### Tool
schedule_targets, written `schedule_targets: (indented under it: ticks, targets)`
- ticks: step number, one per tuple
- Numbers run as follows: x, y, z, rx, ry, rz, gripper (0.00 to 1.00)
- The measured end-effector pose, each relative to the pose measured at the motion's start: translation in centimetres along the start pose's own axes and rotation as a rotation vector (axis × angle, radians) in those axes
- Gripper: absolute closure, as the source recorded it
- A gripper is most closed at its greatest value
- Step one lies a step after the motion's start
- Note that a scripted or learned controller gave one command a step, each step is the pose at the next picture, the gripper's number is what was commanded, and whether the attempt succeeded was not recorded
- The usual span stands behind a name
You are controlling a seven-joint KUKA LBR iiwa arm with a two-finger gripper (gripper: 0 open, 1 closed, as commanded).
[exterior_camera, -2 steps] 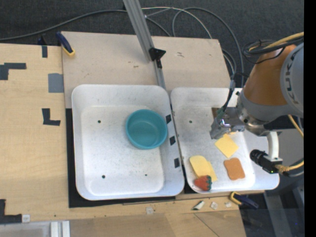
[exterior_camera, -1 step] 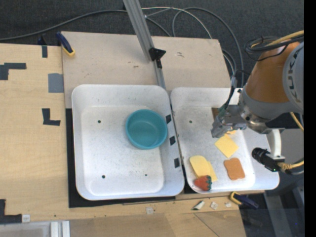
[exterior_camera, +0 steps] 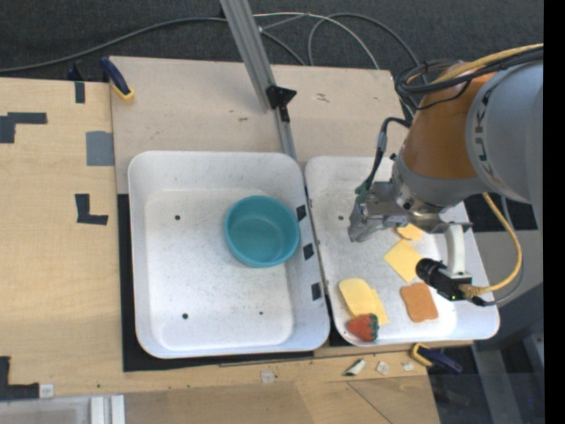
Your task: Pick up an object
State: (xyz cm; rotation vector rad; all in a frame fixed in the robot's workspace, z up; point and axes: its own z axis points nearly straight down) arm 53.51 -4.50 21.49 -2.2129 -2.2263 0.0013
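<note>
My gripper (exterior_camera: 357, 230) hangs over the right bin (exterior_camera: 334, 182), near its left-middle part, above bare bin floor. No object shows between its tips. In the right bin, toward the front, lie a pale yellow slab (exterior_camera: 360, 296), a red and green piece like a strawberry (exterior_camera: 362, 328), an orange slab (exterior_camera: 418, 304), a yellow square (exterior_camera: 402, 260) and a small yellow bit (exterior_camera: 410, 232) partly under the wrist. A teal bowl (exterior_camera: 260, 230) sits upright in the left bin (exterior_camera: 146, 184), toward its right side.
A slanted metal pole (exterior_camera: 252, 51) runs down to the gap between the bins at the back. Cables lie behind the bench. A blue and yellow clamp (exterior_camera: 118, 79) grips the board's back left corner; another clamp (exterior_camera: 431, 356) sits at the front right.
</note>
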Motion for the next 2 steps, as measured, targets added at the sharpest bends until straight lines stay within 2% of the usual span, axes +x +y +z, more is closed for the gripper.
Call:
schedule_targets:
  ticks: [1, 2]
  targets:
    - [5.5, 1.8, 0.1, -0.001, 0.0, -0.002, 1.0]
    - [11.7, 1.8, 0.2, 0.0, 0.001, -0.002, 1.0]
